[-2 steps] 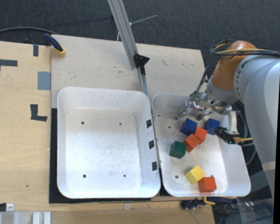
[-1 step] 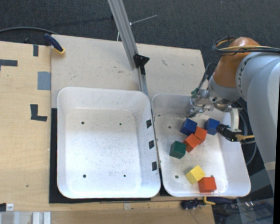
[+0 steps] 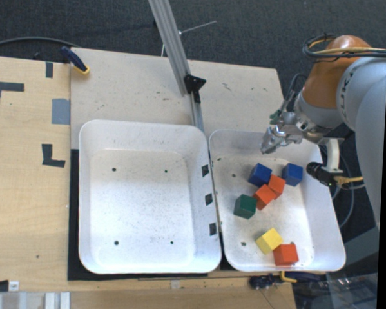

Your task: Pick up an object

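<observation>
Nearest the camera, at about five o'clock in the view, a red cube (image 3: 286, 254) sits against the front rim of the right bin (image 3: 325, 219), touching a yellow cube (image 3: 269, 239) at its ten o'clock. Farther in, a green cube (image 3: 245, 206) lies at the nine o'clock side of the cluster, just beside an orange pair (image 3: 270, 191); beyond these a blue cube (image 3: 260, 174) touches the orange pair, and a second blue cube (image 3: 292, 174) stands just off at three o'clock. They look like small, light, rigid blocks with flat faces, likely easy to pinch across two opposite sides; the second blue cube seems the freest to take. At the far end of this bin, toward twelve o'clock from the blocks, the gripper (image 3: 271, 144) hangs with nothing between its tips, though whether it is spread or closed I cannot tell. The left bin (image 3: 88, 177) lies at nine o'clock
</observation>
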Controlling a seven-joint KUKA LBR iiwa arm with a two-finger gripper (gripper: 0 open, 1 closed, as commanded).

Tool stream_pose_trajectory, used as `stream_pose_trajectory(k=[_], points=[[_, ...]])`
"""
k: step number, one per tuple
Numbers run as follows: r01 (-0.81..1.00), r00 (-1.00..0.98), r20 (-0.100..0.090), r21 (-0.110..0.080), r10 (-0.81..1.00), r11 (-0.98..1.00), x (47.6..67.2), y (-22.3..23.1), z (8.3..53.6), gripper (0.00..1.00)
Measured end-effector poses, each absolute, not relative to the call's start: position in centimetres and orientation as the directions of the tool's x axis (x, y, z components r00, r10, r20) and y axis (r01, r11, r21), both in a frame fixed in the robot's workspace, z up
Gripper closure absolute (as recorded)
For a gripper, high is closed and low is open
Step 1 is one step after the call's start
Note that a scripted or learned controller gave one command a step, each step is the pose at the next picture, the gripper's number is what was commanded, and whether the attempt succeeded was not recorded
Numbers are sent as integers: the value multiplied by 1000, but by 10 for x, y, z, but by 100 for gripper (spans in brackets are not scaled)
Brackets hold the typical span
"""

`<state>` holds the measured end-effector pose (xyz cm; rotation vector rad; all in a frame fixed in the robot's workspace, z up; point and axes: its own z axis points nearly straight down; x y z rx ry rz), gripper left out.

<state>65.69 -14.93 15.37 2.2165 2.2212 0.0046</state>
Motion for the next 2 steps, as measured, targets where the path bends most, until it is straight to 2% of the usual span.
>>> stream_pose_trajectory(k=[2], points=[[1000, -1, -2, 5, 1000, 1, 643, -148, 271, 100]])
